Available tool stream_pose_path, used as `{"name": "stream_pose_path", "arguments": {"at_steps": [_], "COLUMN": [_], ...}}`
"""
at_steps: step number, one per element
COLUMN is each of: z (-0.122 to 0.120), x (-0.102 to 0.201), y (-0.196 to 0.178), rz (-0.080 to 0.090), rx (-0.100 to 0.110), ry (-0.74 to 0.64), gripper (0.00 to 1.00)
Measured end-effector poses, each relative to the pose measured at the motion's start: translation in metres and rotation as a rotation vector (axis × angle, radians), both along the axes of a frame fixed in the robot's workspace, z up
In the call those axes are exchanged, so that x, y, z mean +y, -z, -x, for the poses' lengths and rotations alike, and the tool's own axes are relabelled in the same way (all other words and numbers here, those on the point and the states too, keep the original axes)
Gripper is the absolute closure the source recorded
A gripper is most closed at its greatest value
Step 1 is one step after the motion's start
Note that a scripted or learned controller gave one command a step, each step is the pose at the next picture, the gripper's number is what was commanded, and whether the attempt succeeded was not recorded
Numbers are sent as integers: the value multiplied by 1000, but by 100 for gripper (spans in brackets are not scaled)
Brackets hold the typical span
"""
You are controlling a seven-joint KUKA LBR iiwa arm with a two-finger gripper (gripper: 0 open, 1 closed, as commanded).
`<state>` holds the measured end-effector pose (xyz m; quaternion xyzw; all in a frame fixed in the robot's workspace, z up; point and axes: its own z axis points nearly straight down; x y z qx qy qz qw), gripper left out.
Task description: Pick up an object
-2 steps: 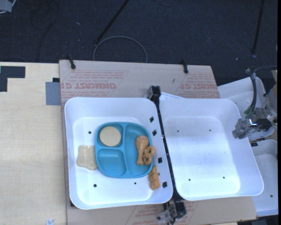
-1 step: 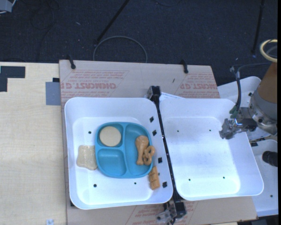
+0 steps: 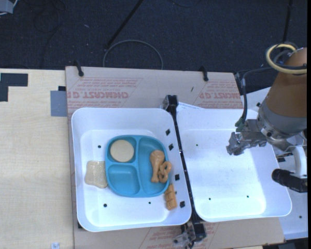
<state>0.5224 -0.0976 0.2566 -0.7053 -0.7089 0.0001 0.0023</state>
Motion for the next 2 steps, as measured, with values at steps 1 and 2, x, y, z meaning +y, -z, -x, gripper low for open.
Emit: {"name": "stream_pose_path", "arguments": {"at_steps": [1, 2], "z": [3, 16], "x": [60, 113], "y": [0, 1], "rz": [1, 1], "rx": [1, 2], "ry": [1, 1], "gripper": [100, 100]}}
